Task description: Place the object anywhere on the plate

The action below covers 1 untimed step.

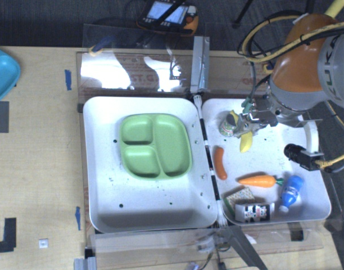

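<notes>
A green divided plate (155,145) lies in the left white bin (99,196). My gripper (252,117) hangs low over the back of the right bin (321,207). Just under and left of it sit a small round greyish object (228,126) and a yellow banana (246,142). Whether either one is held is hidden by the gripper body. An orange-red sausage (220,162), a carrot (257,180) and a blue bottle (292,191) lie further forward in the same bin.
A dark can with a white label (254,211) and a speckled flat piece (239,196) sit at the right bin's front edge. A ridge (208,162) divides the two bins. A clear panel (138,66) stands behind the left bin.
</notes>
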Motion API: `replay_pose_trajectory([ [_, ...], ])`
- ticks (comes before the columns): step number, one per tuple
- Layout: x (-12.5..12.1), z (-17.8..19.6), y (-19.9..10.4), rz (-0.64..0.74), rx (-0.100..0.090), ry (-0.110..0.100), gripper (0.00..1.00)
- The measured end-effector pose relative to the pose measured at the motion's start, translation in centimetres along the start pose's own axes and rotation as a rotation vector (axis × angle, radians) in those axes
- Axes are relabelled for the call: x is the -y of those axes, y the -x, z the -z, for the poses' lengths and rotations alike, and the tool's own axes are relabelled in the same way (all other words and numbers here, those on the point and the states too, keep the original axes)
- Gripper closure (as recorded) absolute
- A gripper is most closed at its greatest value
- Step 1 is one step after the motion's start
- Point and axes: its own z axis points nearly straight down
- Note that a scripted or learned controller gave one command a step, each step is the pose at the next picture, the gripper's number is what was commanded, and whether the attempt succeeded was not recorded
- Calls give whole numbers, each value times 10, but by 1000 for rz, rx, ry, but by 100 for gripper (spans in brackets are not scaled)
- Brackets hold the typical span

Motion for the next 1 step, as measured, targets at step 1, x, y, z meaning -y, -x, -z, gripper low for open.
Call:
replay_pose_trajectory([
  [1,-15,20,-96,105,-1,4,100],
])
